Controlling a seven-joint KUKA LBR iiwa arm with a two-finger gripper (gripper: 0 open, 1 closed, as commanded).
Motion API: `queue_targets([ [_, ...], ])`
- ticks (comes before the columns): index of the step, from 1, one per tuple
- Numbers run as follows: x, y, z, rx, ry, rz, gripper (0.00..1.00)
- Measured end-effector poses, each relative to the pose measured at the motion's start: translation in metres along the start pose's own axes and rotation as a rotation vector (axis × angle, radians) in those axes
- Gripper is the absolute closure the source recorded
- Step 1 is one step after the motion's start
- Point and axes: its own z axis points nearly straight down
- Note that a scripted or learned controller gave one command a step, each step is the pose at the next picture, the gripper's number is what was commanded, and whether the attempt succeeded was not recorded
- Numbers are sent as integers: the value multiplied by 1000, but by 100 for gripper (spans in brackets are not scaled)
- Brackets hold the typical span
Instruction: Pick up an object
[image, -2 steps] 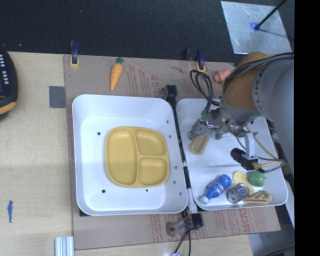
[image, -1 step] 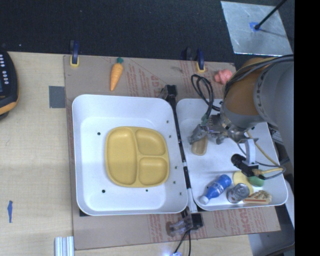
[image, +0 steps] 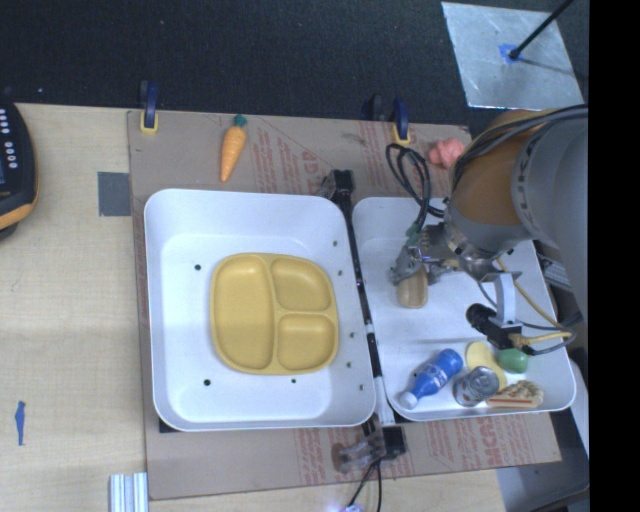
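Hovering gripper (image: 411, 268) over tan object (image: 412, 292), right bin (image: 385, 330)'s 10 o'clock area.
Claw state cannot be determined. Risk: fingers straddle poorly, and the object slips or tips on lift.

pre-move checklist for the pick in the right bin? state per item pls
1. Gripper is over the right bin: ok.
2. Tan object sits right under the gripper, near the bin's left wall: ok.
3. Object seen between the fingers: cannot tell, the wrist hides it.
4. Space around the target: ok, the blue bottle, can and yellow and green pieces lie apart, toward the bin's near right corner.
5. Cables looping by the wrist, free of the gripper: cannot tell.
6. Left bin holds the yellow divided tray, away from the arm: ok.
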Motion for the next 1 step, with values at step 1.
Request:
queue_targets([
  [1, 67, 2, -96, -12, 3, -8, 100],
])
